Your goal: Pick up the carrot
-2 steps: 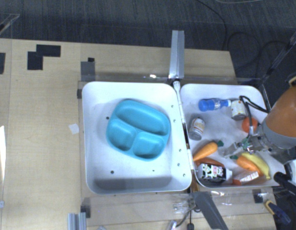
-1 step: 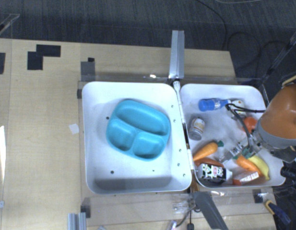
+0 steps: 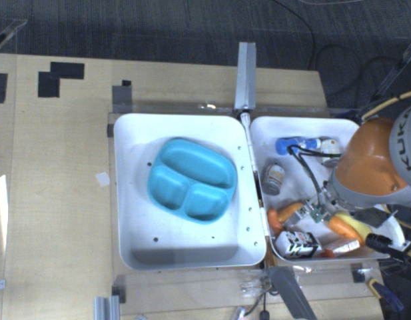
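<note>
Wooden counter (image 3: 58, 199) carries two white bins side by side. Left bin (image 3: 132, 179) holds a blue divided plate (image 3: 192, 180). Right bin (image 3: 305, 127) lies under the grey arm (orange band above the wrist) (image 3: 373, 159), whose jaws (image 3: 316, 212) I cannot tell open or shut. Carrot (image 3: 285, 214) lies at the near left, just beside them.

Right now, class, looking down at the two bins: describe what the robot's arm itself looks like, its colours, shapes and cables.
The arm enters from the right as a rounded, bulbous body with a glossy orange band and grey casing beside it. Black cables loop from its wrist area over the right bin. Lower down, the tool looks small and dark, with a greenish circuit-like part; finer detail is too small to tell.
</note>
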Motion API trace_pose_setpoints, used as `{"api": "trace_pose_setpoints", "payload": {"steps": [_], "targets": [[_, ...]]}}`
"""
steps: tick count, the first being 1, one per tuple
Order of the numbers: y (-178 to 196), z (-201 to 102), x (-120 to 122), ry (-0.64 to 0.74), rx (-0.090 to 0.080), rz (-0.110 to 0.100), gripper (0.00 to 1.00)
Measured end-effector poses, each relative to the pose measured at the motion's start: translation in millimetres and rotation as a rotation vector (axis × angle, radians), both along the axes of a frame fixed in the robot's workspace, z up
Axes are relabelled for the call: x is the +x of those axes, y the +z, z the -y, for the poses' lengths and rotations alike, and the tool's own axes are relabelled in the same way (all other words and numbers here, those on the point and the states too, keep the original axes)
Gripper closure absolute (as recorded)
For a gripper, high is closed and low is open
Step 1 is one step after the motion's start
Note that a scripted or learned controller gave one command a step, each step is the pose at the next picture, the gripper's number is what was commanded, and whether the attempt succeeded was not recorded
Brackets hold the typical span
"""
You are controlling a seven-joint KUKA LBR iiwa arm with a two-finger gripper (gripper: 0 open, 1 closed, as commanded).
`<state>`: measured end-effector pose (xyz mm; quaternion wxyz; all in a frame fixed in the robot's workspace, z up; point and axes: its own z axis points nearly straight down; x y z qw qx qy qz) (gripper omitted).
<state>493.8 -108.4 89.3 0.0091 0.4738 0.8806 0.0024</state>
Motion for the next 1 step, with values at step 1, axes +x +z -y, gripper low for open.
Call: {"api": "trace_pose_setpoints", "payload": {"steps": [1], "targets": [[36.3,-0.5,-4.4,0.151,0.002,-0.015,0.00]]}}
